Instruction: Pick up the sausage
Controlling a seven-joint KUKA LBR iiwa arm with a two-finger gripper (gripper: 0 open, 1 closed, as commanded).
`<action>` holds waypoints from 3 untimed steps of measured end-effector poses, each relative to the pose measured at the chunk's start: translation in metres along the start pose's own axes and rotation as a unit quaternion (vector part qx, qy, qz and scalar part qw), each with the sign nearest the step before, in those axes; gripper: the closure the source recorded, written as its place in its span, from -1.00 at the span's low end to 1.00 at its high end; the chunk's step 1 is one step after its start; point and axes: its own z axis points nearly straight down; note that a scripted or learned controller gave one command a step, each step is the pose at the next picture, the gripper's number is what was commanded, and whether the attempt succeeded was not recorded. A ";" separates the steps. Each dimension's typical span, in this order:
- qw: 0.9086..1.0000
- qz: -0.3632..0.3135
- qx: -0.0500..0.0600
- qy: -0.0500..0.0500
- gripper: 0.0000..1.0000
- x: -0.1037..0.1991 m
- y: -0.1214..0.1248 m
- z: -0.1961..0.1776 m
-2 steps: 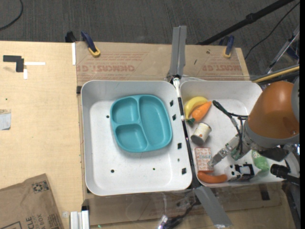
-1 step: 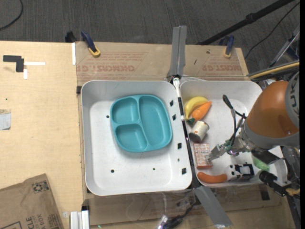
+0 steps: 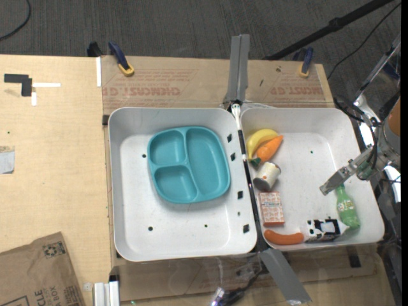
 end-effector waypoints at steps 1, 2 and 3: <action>1.000 0.008 0.001 0.000 -1.00 0.004 0.044 0.003; 1.000 -0.006 0.001 0.001 -1.00 0.056 0.111 0.037; 0.996 0.093 0.002 0.001 -1.00 0.125 0.071 0.036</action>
